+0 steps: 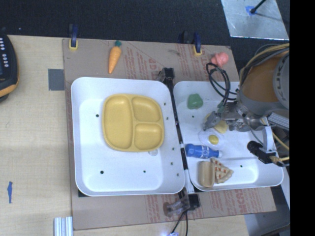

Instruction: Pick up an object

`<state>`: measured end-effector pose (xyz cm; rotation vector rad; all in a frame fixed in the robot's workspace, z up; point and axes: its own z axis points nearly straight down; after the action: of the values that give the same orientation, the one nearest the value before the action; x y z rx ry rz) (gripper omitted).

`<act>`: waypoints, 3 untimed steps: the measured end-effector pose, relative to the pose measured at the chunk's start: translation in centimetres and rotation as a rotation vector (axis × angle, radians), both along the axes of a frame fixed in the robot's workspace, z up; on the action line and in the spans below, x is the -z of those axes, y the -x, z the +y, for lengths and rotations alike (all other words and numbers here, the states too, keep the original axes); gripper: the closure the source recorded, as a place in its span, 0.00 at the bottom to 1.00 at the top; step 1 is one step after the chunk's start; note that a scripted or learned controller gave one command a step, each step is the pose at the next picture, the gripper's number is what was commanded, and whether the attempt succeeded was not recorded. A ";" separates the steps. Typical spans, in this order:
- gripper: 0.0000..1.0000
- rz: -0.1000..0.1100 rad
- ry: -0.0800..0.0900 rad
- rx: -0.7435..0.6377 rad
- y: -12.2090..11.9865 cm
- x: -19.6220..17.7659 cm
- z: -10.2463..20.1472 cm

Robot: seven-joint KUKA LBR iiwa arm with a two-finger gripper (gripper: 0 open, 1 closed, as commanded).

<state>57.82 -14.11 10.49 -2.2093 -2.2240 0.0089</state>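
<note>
Gripper [220, 122] sat low in the right bin [256, 178], fingers spread, tips at a pale yellow lump [221, 127] not seen clamped; judged mid-reach, grasp not made. Next move called for closing squarely on that lump, then a straight lift. Room was tight: green piece [195, 101] behind, blue bottle [202, 151] and small yellow ball [213, 139] in front, the divider rim [176, 122] near.

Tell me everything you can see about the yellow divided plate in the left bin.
The yellow plate looks like matte plastic, a rounded square with three compartments: one long one on its left side and two smaller ones on its right, split by raised ridges. It lies flat, right side up, slightly rotated, in the upper middle of the left bin, resting on the bin's white floor. Its compartments hold nothing, and no other object touches it.
</note>
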 end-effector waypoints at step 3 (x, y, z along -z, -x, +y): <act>0.00 -0.007 -0.011 -0.007 -3.6 0.3 -4.0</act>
<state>61.43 -18.10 10.15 -2.1997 -2.2296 -0.0108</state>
